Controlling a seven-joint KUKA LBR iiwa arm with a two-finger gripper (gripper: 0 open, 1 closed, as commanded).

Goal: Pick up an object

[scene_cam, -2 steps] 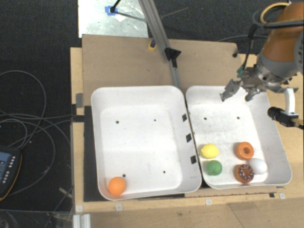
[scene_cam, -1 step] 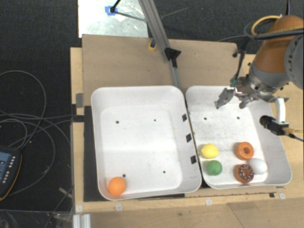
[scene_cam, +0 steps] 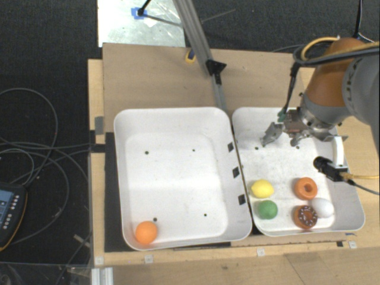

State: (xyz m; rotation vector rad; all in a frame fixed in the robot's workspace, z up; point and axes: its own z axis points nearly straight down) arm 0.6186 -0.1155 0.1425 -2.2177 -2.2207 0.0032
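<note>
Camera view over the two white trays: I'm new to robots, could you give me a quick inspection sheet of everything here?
Surface: wooden bench bearing left bin and right bin.
Job's things: orange ball in left bin; yellow piece, green ball, orange ring, white egg, chocolate donut in right bin.
Clutter: nothing seen.
Grippers: gripper open over right bin, holding nothing.
Cables: black cables on the floor.
Surroundings: dark carpet, grey pole.

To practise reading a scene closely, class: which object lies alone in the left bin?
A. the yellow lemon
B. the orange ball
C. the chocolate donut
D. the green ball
B: the orange ball sits in the near left corner of the left bin; the other items lie in the right bin.
</note>
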